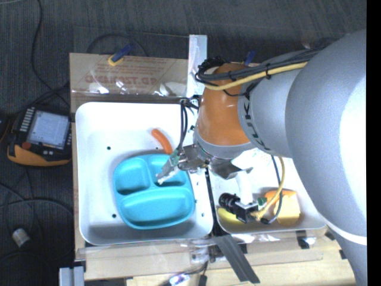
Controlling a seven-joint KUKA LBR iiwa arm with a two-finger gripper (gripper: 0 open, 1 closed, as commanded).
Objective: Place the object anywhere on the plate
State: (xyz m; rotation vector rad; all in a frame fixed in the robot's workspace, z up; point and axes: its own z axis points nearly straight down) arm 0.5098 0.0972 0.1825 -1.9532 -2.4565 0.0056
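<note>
Currently poised with the pincer low over the shallow sky-blue plastic plate with moulded compartments, above its upper right compartment and near the rim. Cannot tell from this slant whether parted or closed, nor whether clamped on anything; too small and cluttered at the tip to judge.

Just up and left of the pincer, beyond the plate's far rim: a small orange carrot-shaped piece, presumably the object to be placed, lying on the floor of the left white bin and not on the plate. Close to the rim, perhaps touching it; hard to say. Long axis slanted, from upper left down to lower right, so roughly pointing at the pincer.

Probably calls for a short shift up and left, then a closing across the narrow width rather than along the length. After that, only a brief carry down and right to any compartment. Judged not yet done, as far as the task goes.

Farther out, past the wall shared by the bins: a yellow block in the right white bin, well apart from the plate.
</note>
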